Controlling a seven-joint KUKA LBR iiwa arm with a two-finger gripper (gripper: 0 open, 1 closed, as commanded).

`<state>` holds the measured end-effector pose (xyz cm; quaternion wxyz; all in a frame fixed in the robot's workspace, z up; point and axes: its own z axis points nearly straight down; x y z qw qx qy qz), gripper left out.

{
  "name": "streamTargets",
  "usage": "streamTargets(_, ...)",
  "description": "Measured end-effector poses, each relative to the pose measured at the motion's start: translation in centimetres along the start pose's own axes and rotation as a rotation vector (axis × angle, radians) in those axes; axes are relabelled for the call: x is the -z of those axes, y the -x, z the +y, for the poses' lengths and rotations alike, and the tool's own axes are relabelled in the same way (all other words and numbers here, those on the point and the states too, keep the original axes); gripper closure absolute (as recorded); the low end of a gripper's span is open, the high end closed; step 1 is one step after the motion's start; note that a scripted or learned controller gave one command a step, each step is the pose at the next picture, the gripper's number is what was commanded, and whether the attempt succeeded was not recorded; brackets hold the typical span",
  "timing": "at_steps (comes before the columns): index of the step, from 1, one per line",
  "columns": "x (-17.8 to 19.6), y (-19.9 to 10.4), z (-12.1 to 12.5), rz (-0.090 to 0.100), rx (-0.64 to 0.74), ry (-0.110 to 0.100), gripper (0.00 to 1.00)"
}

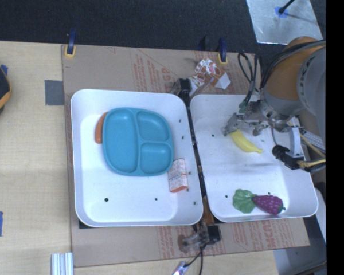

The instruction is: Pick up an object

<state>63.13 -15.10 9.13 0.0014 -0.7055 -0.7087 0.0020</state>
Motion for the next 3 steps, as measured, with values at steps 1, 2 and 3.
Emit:
streamTargets(1,0.1,1.4,0.3,0.000,-0.001,0.004,0.00)
streamTargets(2,0.0,1.2,-1.0,0.000,0.000,0.000,0.00)
streamTargets(3,1.1,1.3,-1.0,0.000,0.001,-0.001,1.00)
